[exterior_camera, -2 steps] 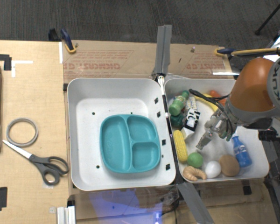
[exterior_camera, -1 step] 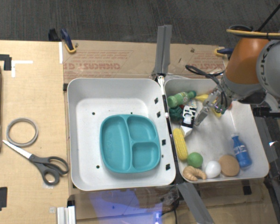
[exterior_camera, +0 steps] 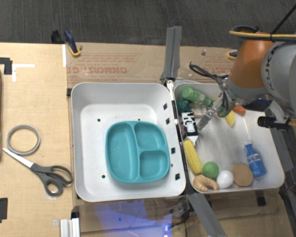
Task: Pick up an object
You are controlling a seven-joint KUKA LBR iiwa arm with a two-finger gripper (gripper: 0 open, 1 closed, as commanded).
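Presently the gripper (exterior_camera: 205,118) is seen low in the right bin (exterior_camera: 266,181), whether open or closed cannot be told, with the green bottle (exterior_camera: 195,96) lying just beyond it, long axis slanting toward the bin's far left corner.

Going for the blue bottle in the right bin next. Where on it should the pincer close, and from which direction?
Probably across the middle of the blue bottle, on its labelled body, coming straight down from above. It lies flat on the right bin floor, long axis running roughly toward the near rim, so the fingers would best straddle its narrow width. The brown round object sits close by its lower end, so stay toward mid-body.
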